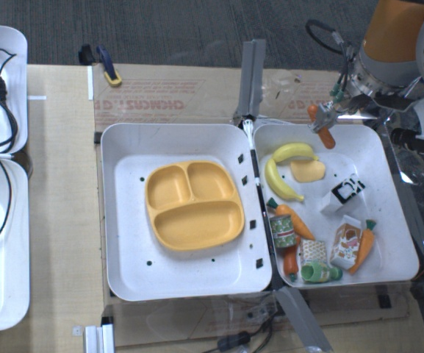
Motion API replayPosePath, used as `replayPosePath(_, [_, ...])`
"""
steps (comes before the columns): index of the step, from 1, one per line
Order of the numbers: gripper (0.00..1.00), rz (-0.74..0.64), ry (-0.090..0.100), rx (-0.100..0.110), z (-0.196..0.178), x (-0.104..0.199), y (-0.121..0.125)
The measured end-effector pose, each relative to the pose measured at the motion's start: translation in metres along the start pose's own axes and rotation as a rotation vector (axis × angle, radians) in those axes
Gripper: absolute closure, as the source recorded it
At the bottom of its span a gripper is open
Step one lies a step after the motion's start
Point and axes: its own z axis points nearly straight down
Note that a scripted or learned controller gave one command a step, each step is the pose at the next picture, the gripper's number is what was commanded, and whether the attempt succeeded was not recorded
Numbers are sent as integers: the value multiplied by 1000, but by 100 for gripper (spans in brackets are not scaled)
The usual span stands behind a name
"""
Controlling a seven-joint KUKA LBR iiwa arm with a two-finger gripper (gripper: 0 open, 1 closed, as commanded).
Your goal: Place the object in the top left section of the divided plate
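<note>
Reaching in from the upper right, the arm [399,28] shows its orange band near the top edge, with the grey wrist below it angled down and to the left; the end effector [328,123] hangs over the far left corner of the right bin [395,197], above its rim; a small orange sausage-shaped piece [322,127] sits slanted at its tip, between the fingers, so the end effector appears closed on that piece, clear of the bin floor.

The divided plate [195,204], yellow-orange, lies in the left bin [123,219]; its top left section [166,186] has nothing in it, and the held piece is well apart from it, across the wall between the bins.

In the right bin lie two bananas [285,169] curved side by side, a pale yellow wedge [307,170] touching them, a black and white box [347,190], two carrots [294,221], a small can [281,230], some cartons [346,245] and a green bottle [320,273] near the front edge; both bins rest on the counter [57,197], over brown cardboard.
</note>
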Motion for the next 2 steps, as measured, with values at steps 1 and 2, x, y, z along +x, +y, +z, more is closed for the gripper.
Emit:
replayPosePath(1, [100,-217,2,0,13,76,-80])
replayPosePath(2, [100,-313,1,-1,49,97,-3])
